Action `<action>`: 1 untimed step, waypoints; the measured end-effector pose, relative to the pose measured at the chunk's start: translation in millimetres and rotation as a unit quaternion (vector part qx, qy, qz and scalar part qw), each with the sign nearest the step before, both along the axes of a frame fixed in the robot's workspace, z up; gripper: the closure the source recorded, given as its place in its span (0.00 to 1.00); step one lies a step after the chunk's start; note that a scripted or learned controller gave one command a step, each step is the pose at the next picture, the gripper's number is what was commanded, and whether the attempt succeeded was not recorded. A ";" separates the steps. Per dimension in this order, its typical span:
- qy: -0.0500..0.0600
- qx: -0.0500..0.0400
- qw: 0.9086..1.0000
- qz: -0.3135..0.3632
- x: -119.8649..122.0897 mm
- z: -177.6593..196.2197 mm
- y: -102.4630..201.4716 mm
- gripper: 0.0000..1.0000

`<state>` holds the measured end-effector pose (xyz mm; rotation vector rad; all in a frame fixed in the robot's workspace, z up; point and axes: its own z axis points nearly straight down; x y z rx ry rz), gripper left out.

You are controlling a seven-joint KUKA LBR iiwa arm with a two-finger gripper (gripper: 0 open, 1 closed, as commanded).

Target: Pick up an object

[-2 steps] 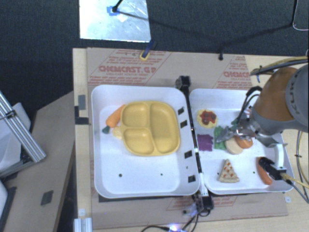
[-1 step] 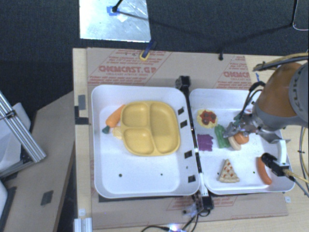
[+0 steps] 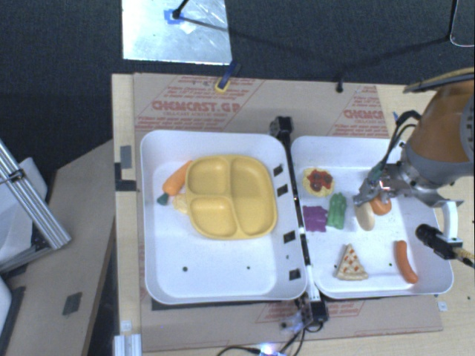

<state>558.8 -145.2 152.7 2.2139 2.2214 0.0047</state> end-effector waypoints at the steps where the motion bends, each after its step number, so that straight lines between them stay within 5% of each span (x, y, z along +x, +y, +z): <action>1: 0.000 0.000 1.000 0.000 2.1 43.3 -0.7 1.00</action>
